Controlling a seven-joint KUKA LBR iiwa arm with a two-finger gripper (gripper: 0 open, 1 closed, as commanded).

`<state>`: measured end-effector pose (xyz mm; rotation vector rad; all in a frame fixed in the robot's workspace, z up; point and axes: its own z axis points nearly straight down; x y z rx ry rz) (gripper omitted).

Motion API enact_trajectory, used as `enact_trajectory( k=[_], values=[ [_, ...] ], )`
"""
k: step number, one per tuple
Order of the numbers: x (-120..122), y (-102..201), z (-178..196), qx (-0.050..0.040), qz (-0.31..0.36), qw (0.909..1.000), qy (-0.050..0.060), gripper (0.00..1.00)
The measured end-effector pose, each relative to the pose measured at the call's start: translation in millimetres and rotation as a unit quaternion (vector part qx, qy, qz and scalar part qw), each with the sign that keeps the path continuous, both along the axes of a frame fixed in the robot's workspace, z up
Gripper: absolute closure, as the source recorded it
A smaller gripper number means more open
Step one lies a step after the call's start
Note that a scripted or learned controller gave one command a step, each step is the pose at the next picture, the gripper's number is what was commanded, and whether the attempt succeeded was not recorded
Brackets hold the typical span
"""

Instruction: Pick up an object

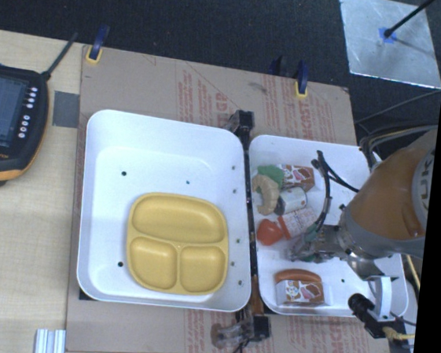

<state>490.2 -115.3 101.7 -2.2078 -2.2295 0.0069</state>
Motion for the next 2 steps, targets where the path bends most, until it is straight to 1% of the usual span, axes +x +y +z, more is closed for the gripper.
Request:
enact_trajectory(
  k=[1, 2],
  values=[
    [9, -7, 87, 0.0001, -0.003, 1.0000, -0.002, 1.00],
    [41, 82, 125, 0.0008, -0.003, 1.0000, -0.001, 1.00]
  ],
)
